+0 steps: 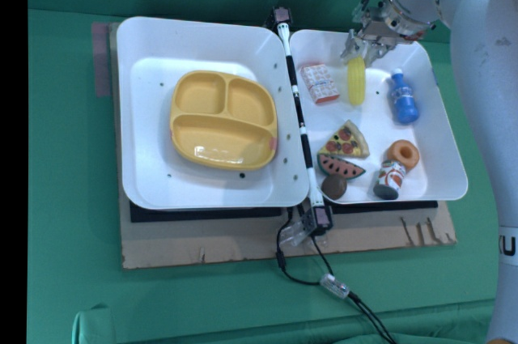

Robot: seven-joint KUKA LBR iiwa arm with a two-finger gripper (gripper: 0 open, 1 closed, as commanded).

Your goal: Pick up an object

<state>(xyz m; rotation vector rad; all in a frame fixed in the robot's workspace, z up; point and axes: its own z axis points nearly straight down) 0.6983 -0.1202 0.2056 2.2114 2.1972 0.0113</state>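
Observation:
My gripper [363,53] hangs over the far part of the right bin [449,164], just above the top end of a yellow corn cob [356,82]. Its two fingers stand apart, open, with nothing between them. The corn lies flat on the bin floor, pointing away from me. To its left lies a red and white box [320,83], and on its right a blue bottle [403,98]. Nearer the front are a pizza slice [346,141], a watermelon slice [340,166], a donut [402,154], a small can [390,180] and a brown ball [333,187].
The left bin [146,51] holds a yellow divided plate [224,120]. A black and white bar [295,95] runs between the two bins. Cables [324,278] trail off the bench's front edge. The grey arm [486,51] comes down along the right side.

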